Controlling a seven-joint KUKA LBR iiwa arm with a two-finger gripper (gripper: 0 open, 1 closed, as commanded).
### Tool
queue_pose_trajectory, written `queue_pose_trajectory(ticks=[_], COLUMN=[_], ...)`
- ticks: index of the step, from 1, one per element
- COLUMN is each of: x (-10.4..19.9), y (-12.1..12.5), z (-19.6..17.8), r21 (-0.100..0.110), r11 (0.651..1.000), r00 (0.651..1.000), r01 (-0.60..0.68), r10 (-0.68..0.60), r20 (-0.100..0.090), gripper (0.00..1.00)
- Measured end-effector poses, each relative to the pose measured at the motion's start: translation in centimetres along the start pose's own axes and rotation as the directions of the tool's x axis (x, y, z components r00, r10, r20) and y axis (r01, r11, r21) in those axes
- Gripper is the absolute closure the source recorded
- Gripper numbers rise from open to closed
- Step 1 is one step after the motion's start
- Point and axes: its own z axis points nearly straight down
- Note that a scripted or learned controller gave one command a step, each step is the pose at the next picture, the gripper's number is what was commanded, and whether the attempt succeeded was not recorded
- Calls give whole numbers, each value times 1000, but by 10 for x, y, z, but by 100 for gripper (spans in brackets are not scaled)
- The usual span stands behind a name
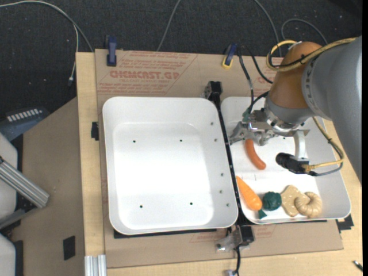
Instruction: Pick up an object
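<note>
The arm's gripper (260,135) hangs low over the far end of the right bin (339,197), its tip directly above the upper end of a reddish sausage-shaped toy (255,154) that lies slantwise on the bin floor; from this slanted overhead angle the wrist hides the tip, so whether it is released or clenched cannot be told, and nothing is seen in its grasp. The sausage looks the likeliest target, lying apart from the rest. Nearer the camera, an orange carrot (248,193) with a dark green top (271,201) and a tan pretzel-like piece (302,202) crowd the bin's near edge. The left bin (115,171) stands beside it, the two rims touching.
</note>
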Motion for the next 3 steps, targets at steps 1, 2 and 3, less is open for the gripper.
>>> queue_pose_trajectory(ticks=[1,2,3], x=[-1,68,156], y=[0,-11,-23], z=[-11,-104,-100], r21=[-1,-5,1], r11=[1000,1000,1000], r00=[1000,1000,1000], r01=[-2,3,4], r10=[2,-3,-4], r20=[0,-1,-1], gripper=[100,100,100])
